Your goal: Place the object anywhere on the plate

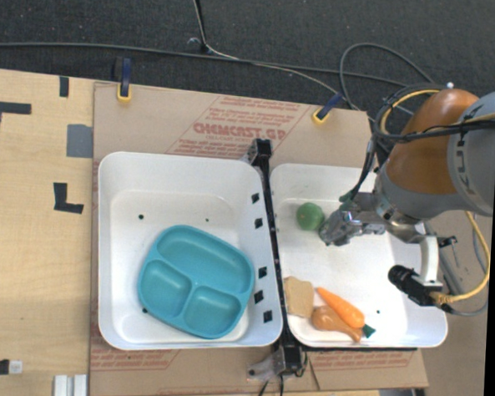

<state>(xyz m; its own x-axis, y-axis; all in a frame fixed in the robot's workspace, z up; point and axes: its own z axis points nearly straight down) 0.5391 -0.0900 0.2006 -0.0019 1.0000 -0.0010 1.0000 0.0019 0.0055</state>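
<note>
Setting: a wooden bench (27, 246) under a dark floor strip along the top of the frame, with a cardboard sheet (227, 125) laid beneath two shallow white bins placed side by side in the middle.
Left bin (119, 177): holds a teal divided plate (196, 280) with three compartments, lying toward the lower centre of the frame; nothing rests on it.
Right bin (415, 333): holds a green ball (310, 216) near its upper left corner, and along its lower edge a tan block (299, 295), an orange carrot (341, 307) and a small brownish piece (327, 321) tucked just under the carrot.
Arm: the grey arm with its orange band (430, 154) reaches in from the right side of the frame, over the right bin.
Gripper (339, 228): low over the upper part of the right bin, just right of the green ball; from this slant I cannot tell how its tips stand, and no object is seen caught in it.
Task object: which item is meant is not stated; the green ball looks the likely one, being nearest the gripper.
Progress: early, by my reading. All loose items lie in the right bin and the plate is bare, so the grasp, the carry across the divider (266, 236) and the release all remain.
</note>
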